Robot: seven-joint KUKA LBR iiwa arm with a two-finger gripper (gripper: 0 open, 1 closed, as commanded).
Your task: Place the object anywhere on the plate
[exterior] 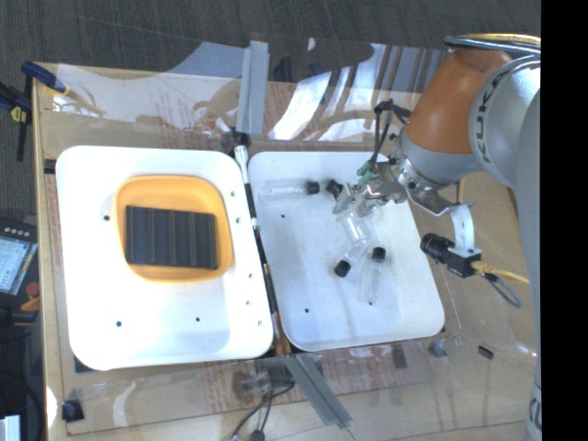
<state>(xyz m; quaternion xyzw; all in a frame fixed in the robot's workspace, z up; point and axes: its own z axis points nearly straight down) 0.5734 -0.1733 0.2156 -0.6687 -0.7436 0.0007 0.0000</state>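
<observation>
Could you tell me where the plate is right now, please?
The yellow plate lies in the left bin, with a dark ridged block on it, away from the tool over the right bin.

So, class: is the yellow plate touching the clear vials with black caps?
Apart. The camera view shows the yellow plate in the left bin, while the clear vials lie in the right bin, across the bins' rims.

I see two shallow white plastic bins side by side on the wooden bench (pixel 101 108): the left bin (pixel 83 320) and the right bin (pixel 413 310), their inner edges nearly touching.
</observation>
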